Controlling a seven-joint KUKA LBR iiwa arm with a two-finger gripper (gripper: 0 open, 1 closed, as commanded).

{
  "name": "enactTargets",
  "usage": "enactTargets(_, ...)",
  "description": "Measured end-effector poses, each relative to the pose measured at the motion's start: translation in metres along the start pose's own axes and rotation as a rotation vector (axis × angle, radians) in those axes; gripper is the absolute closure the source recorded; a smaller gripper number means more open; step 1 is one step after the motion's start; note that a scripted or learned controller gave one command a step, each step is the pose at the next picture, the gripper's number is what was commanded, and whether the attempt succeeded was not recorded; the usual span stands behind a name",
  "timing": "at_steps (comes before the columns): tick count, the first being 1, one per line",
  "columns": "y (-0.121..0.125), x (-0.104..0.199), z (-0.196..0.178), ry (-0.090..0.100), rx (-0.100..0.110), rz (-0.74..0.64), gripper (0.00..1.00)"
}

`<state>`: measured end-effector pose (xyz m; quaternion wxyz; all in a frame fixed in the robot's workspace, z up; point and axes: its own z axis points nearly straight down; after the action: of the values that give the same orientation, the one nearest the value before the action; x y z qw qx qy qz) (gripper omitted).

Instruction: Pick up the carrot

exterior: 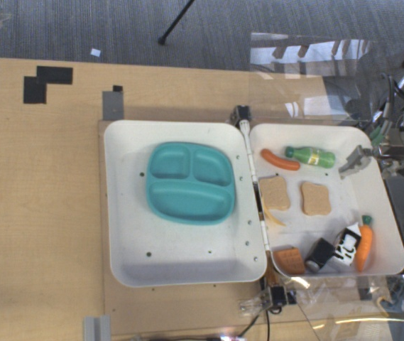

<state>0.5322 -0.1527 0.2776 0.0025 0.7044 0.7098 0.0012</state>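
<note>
Plainly, the camera view looks down on two white bins set side by side, and the carrot lies in the right bin, hard by its near right corner — orange body roughly upright in the view, green top pointing to the far side. I take the carrot as the landmark for everything else. Just to its left, touching or nearly so, sits a black and white carton, and left of that a dark cylinder, then a waffle-like brown piece at the bin's near left corner. Beyond the carrot, toward the far wall, lie two slices of bread, a red sausage and a green bottle. The crowding on the carrot's left matters: I judge a grasp should close across its narrow body, with the fingers kept off the carton.

The gripper hangs well apart from the carrot, on its far side, over the right bin's far right part, near the bottle's end. It carries nothing, and I cannot tell from this view how its tips are set. The arm's placement suggests the approach is not yet made — the carrot rests untouched on the bin floor.

Far to the carrot's left, the left bin bears a teal divided plate, which plays no part here.
</note>
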Motion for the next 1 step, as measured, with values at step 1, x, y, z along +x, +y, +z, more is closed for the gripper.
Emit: enactTargets(1,-0.0449,-0.0439,0.0436,-0.001,0.001,-0.227,0.0)
